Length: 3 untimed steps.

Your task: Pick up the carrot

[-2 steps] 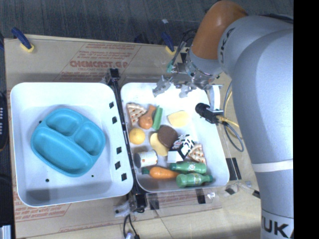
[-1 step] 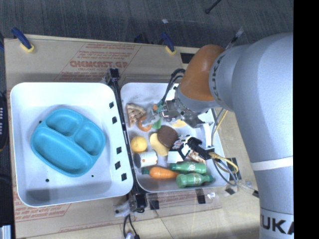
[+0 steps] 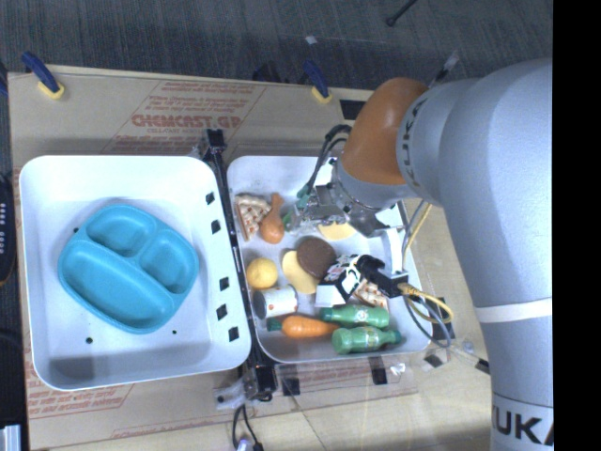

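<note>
Got the grey arm (image 3: 488,205) coming in from the right and bending down over the right bin (image 3: 268,165), with its orange band (image 3: 376,144) above the bin's far half. Found the gripper (image 3: 319,205) hanging low over that same far half, close to what looks like a toy drumstick (image 3: 272,222). Honestly can't tell whether it's open or closed from this angle. Spotted the carrot (image 3: 302,326) lying flat by the bin's near wall, just beside a green bottle (image 3: 355,316), well apart from the gripper.
</note>
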Available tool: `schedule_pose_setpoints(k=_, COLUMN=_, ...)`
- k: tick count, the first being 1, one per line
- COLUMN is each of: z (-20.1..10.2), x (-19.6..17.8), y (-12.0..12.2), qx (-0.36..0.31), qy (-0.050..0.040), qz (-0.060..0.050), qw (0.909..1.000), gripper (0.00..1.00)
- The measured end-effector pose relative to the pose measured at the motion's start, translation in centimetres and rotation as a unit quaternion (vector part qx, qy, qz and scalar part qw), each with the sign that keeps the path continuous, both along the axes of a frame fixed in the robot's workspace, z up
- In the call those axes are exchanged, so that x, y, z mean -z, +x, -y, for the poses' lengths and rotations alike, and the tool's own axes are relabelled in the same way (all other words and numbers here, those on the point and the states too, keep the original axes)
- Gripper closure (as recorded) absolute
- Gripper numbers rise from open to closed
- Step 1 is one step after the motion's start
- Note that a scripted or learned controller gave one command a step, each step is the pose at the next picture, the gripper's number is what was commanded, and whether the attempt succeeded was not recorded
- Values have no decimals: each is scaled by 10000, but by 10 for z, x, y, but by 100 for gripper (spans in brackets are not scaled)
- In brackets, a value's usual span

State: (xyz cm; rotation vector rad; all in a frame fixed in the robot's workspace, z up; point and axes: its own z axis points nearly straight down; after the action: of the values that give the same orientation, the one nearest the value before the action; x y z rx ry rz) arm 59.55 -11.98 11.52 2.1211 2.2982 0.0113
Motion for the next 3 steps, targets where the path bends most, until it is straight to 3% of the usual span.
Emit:
schedule_pose_setpoints(k=1, z=0, x=1, y=0, qx=-8, qy=-5, qz=-8, qw=10000, gripper=0)
schedule_pose_setpoints(k=2, z=-28, x=20, y=-102, qx=-122, qy=26, qz=-124, qw=9998, gripper=0)
schedule_pose_setpoints(k=3, z=-27, x=11, y=-101, qx=-176, qy=16, qz=-135, qw=9998, gripper=100)
